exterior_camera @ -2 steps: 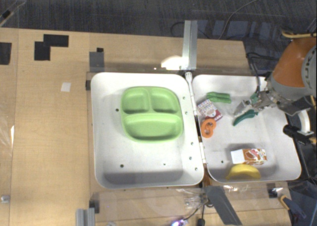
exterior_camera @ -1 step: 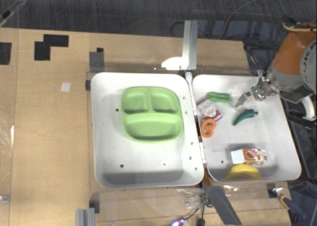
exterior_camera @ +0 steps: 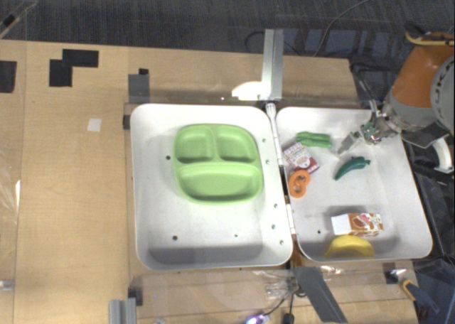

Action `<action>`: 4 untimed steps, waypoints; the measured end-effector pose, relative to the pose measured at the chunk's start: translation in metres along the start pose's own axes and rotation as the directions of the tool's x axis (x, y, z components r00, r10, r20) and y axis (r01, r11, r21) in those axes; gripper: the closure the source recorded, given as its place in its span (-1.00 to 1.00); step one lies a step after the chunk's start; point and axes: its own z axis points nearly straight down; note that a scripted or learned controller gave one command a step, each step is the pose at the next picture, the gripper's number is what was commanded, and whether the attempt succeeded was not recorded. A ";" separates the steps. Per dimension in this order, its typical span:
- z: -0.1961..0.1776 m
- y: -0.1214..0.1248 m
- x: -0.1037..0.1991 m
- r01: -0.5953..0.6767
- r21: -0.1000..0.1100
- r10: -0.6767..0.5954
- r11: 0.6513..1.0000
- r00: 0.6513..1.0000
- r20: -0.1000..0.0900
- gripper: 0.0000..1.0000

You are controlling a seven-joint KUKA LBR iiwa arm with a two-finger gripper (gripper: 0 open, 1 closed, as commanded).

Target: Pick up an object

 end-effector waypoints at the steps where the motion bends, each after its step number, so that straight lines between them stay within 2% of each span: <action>1: -0.001 -0.030 0.013 -0.249 -0.002 0.249 0.969 0.969 0.000 -1.00; 2: -0.003 -0.042 0.041 -0.372 -0.004 0.372 0.928 0.928 0.002 -1.00; 3: -0.012 -0.039 0.042 -0.369 -0.005 0.369 0.929 0.929 -0.003 1.00; 4: -0.179 0.014 0.118 -0.289 0.010 0.289 0.957 0.957 -0.002 1.00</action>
